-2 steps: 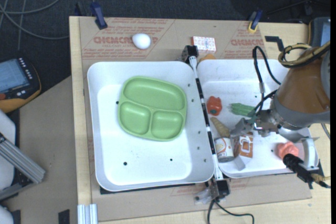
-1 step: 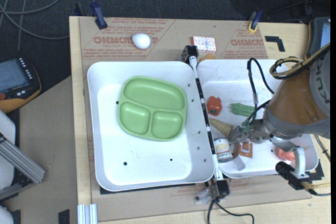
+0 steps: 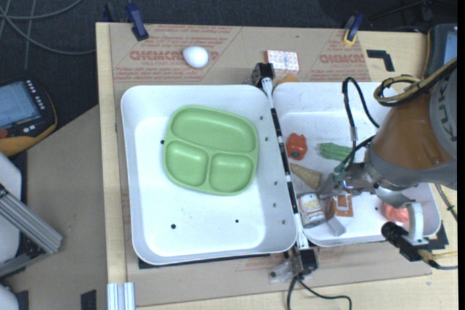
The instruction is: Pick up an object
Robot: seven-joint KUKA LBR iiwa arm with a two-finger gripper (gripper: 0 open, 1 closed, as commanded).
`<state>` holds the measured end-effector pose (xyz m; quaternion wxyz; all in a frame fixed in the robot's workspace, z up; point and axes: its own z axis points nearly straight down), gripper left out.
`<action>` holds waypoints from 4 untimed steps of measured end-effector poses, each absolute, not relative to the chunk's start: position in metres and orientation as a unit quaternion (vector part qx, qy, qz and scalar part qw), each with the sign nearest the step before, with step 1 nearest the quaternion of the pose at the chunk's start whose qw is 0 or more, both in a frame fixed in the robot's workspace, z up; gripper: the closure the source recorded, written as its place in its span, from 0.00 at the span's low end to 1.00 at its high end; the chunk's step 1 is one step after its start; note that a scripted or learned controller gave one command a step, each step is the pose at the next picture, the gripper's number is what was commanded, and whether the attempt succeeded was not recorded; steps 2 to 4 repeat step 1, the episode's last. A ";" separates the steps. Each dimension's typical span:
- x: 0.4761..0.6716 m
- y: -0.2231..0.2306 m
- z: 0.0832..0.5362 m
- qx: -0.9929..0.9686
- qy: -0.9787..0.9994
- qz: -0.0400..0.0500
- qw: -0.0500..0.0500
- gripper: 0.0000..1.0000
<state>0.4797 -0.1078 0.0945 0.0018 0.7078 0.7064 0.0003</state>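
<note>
Two bins, arm low over the right one, finger state not readable

Camera view:
- left bin [image 3: 145, 178] holds a green divided plate [image 3: 211, 149], three compartments, lying flat in the upper middle of the bin. A few small dark specks on the bin floor below and left of it
- right bin [image 3: 320, 102] holds the clutter. Orange-red toy [image 3: 296, 146] near the left wall, green item [image 3: 336, 152] just right of it, tan cone-shaped piece [image 3: 306, 173] below the orange-red one
- small labelled packet [image 3: 312, 208] sits at the lower left of the right bin, an orange-brown packet [image 3: 343, 205] just beside it on the right, a grey flat piece [image 3: 335, 227] below them near the front rim
- pink item [image 3: 397, 213] at the lower right of that bin, partly hidden by the arm
- arm [image 3: 410, 138] comes in from the right, orange band over the right bin, grey wrist below it
- gripper [image 3: 338, 185] is down among the packets, between the cone piece and the orange-brown packet, close to both. Can't tell whether it touches either
- fingers: can't tell if spread or pressed together, too small and cluttered there. Nothing visibly pinched between them
- black cable [image 3: 352, 109] loops from the wrist up over the right bin
- on the cardboard behind the bins: white egg-shaped object [image 3: 195, 56] at left, small pink-and-white checked block [image 3: 282, 60] near the middle
- blue clamps [image 3: 135, 20] at the back edge of the board, one left, one right
</note>
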 end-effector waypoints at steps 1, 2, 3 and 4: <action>0.494 -0.028 0.185 0.707 0.708 0.000 0.000 1.00; 0.494 -0.028 0.185 0.707 0.708 0.000 0.000 1.00; 0.494 -0.028 0.185 0.707 0.708 0.000 0.000 1.00; 0.494 -0.028 0.185 0.707 0.708 0.000 0.000 1.00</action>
